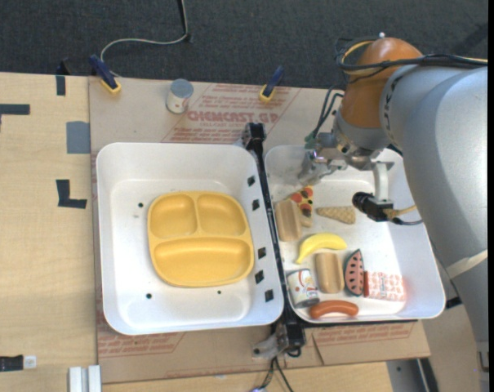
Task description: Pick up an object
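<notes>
While gripper [314,163] hovers, small toy [304,200] lies just below — apart.

Crowded right bin, roomy left bin

The yellow tray [201,238] leaves open floor around it in the left bin [116,219]; the banana [320,245], cone [336,214] and sausage [335,309] crowd the right bin [422,276], open only at its far end.

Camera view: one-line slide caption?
Grey KUKA arm's gripper above right white bin of toy food; yellow divided plastic tray in left.
</notes>
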Controlling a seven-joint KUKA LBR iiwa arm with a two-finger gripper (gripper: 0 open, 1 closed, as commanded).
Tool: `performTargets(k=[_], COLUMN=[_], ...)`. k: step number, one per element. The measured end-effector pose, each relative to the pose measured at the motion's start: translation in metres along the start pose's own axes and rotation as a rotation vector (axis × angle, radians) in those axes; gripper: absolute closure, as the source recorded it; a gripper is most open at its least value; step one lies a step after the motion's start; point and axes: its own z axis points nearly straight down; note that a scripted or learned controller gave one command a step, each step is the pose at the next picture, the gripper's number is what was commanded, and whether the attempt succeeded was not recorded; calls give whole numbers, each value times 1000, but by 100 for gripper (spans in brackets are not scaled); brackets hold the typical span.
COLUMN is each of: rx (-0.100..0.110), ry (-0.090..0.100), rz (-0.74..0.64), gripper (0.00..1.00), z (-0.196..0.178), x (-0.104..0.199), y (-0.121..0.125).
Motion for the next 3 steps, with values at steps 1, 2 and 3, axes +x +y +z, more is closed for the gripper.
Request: performTargets(k=[1,2,3], rx=[1,9,8], ry=[0,5,4], rz=[0,2,1], gripper=[0,0,100], z=[0,15,5], x=[0,8,8], y=[0,-3,-3])
